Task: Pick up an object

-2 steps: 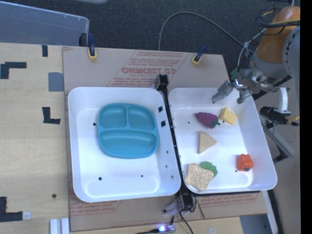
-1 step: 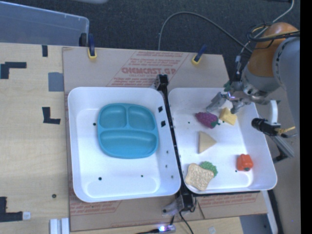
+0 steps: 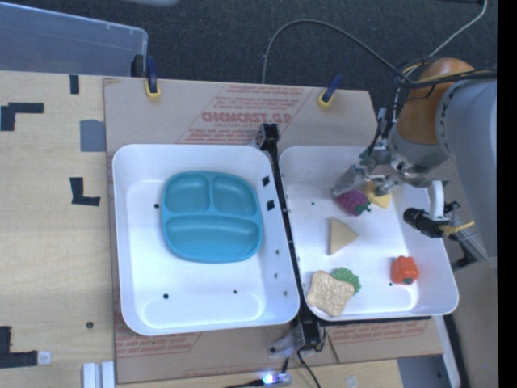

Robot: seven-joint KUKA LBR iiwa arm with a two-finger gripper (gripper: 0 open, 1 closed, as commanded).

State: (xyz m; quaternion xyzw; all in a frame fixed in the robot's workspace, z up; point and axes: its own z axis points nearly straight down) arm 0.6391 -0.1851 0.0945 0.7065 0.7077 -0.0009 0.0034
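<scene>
Task incomplete: gripper (image 3: 361,186) is down in the right bin (image 3: 428,301) at the purple grape cluster (image 3: 352,202), finger state indiscernible, and the cluster rests unlifted on the floor.

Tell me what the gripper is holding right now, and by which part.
It cannot be told. The gripper sits low in the right bin, right at the purple toy and a yellow piece, but no hold on either is visible.

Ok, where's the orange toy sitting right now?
The orange toy lies in the right bin, near its right wall toward the front, right of the tan wedge and the sandwich.
</scene>
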